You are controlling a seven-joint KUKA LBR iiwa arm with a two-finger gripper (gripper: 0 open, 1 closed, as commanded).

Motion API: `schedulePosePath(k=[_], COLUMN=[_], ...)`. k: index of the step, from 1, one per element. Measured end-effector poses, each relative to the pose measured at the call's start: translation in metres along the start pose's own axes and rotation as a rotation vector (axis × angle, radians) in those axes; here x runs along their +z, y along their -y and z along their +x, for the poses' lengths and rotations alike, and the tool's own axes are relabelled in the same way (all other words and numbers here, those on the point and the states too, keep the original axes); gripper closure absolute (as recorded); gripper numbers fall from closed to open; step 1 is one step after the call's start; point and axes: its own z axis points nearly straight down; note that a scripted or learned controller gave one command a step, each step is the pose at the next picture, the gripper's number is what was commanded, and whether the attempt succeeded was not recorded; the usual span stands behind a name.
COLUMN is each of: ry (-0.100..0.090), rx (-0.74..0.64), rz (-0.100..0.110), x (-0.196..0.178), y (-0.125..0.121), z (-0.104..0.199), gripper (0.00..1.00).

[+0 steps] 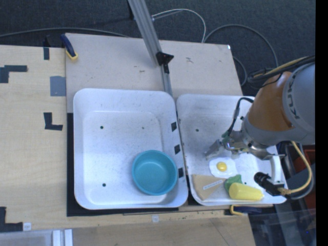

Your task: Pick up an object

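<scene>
In the right bin point(205, 111) lie a fried egg toy point(222, 167), a tan cheese wedge point(206, 184), a small green piece point(233, 180) and a yellow corn-like piece point(245, 191), all near the front. My gripper point(215, 148) hangs low over the right bin, just up and left of the egg, its metal fingers pointing left. I see nothing between the fingers. A blue bowl point(154, 171) sits upright in the left bin point(102, 137), near its front right corner.
A grey metal pole point(146, 24) slants over the bench behind the bins, ending at a black clamp point(164, 58). Cables loop on the dark floor behind. The arm's orange and grey body point(279, 111) covers the right bin's right side.
</scene>
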Motion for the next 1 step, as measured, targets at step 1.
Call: schedulePosePath(k=[1], ry=[0.006], rx=[0.000], rz=[-0.015], x=[0.0328], y=[-0.0025], z=[-0.0007], gripper=[0.00])
